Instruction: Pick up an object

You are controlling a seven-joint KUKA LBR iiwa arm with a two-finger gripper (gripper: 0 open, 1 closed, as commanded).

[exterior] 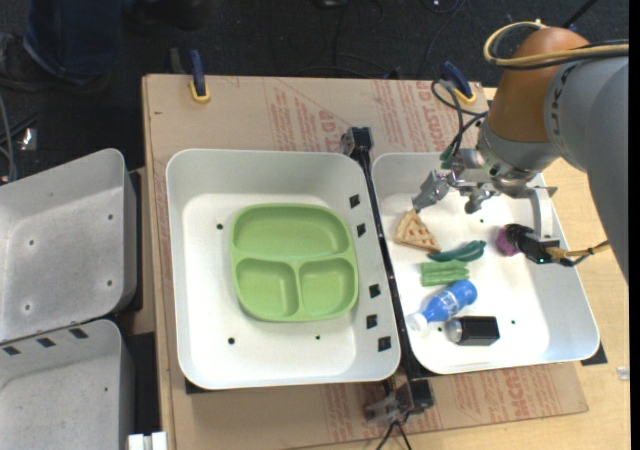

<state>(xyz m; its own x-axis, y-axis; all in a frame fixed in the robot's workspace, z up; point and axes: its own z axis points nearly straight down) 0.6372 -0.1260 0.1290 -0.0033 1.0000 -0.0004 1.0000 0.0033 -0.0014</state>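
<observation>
Standing beside the counter [260, 103], I see the gripper [452, 193] hanging over the back part of the right bin [570, 323], with its two fingers spread open and nothing between them. No object is lifted yet. The nearest candidate is the waffle-like triangle [414, 231], which lies just toward the front and a little toward the left bin [190, 268] from the gripper, close to the divider wall between the two bins. Its point is directed toward the front-right, so the long axis goes at a slant across the bin. Farther to the front lie a green pod-shaped piece [452, 254], then a green flat piece [442, 274], a small blue bottle [445, 303] and a black block [479, 329], all near each other. A purple object [514, 239] lies on the right side, beside the arm. I judge that a short descent forward would bring the fingers over the triangle, but the wall on its left leaves little room for one finger there. The middle of the bin gives more free space. The green divided plate [295, 263] in the left bin is well apart.
</observation>
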